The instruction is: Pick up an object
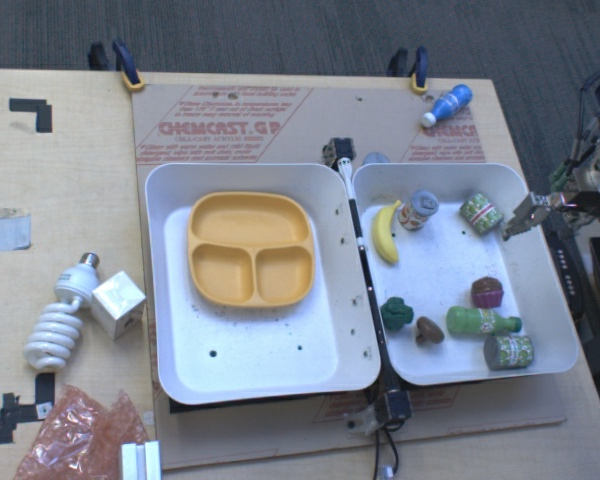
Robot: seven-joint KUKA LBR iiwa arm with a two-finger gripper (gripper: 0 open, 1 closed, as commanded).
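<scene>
Gripper (pixel 521 217) at right bin's (pixel 540 298) right rim, beside green can (pixel 480 212); finger state not discernible. Banana (pixel 385 232), green bottle (pixel 481 321), second can (pixel 508 350) inside. Yellow tray (pixel 251 247) in left bin (pixel 180 358).

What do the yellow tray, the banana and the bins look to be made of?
Tray: likely moulded plastic, matte, in one even colour with rounded compartment edges. Banana: probably a plastic toy, smooth and evenly yellow with a slight sheen. Bins: seemingly thin formed plastic, white with a slight sheen, rounded corners and rolled rims; the floors look scuffed and speckled.
</scene>
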